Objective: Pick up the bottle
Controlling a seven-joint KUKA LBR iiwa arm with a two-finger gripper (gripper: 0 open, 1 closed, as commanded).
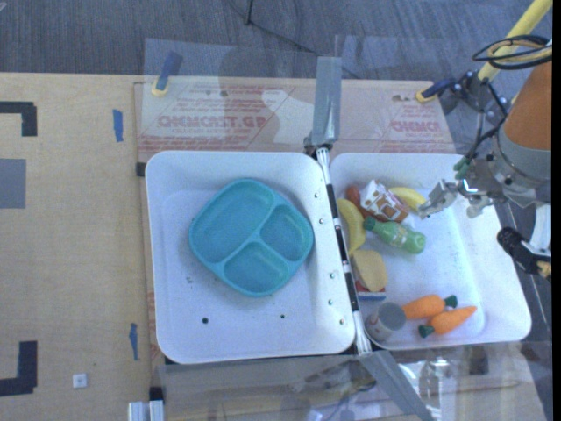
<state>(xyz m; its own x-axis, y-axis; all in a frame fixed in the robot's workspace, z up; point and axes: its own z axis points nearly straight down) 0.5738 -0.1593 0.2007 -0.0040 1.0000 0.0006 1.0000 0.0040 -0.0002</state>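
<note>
1. a wooden counter (70, 235) seen from above at a slant carries two shallow white bins side by side, touching along their inner edges.
2. the left bin (175, 323) holds a teal divided plate (252, 236) with three compartments, lying flat near the bin's middle.
3. the right bin (491, 323) holds a cluster of small things toward its left and near sides.
4. the bottle (396, 235), green with a paler label, lies on its side in the upper left part of the right bin, its length running roughly left to right.
5. just left of the bottle lies a yellow banana (351, 222), and a small red and white carton (382, 201) sits just above it, with another yellow piece (408, 198) at the carton's right.
6. below the bottle rests a pale yellow rounded item (372, 270), possibly a toy chip or slice; the view is too coarse to be sure.
7. near the bin's front edge lie two orange carrots (440, 313) with green tops, and a small grey cup (387, 319) stands to their left.
8. the arm (530, 121) enters from the right, grey with an orange band.
9. the gripper (436, 200) hangs over the upper part of the right bin, just right of and above the bottle, near the yellow piece.
10. i cannot tell how the gripper is set, and nothing is visibly in its hold.
</note>
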